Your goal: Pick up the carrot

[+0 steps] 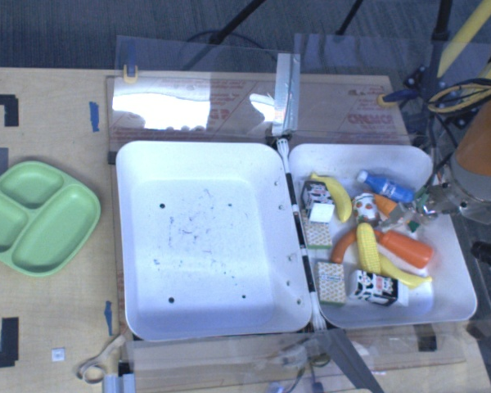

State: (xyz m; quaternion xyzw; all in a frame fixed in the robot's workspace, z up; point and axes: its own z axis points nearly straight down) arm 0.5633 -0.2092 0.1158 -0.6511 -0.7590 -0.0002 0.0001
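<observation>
The carrot (407, 250), a thick orange tapered piece, lies in the right bin (452, 295) toward its right side, pointing left and slightly up. My gripper (416, 210) reaches in from the right edge and hangs just above the carrot's upper end, close to a small orange piece (385, 205). The grey wrist and the orange band of the arm (479, 158) are behind it. The view is too small and cluttered there to read the gripper's state. Nothing is seen lifted.
The right bin is crowded: a banana (336, 193), a corn cob (367, 248), a blue bottle (386, 187), a white-and-red ball (364, 208), several small boxes and a carton (376, 288). The left bin (139, 166) sits beside it. A green divided plate (38, 217) lies far left.
</observation>
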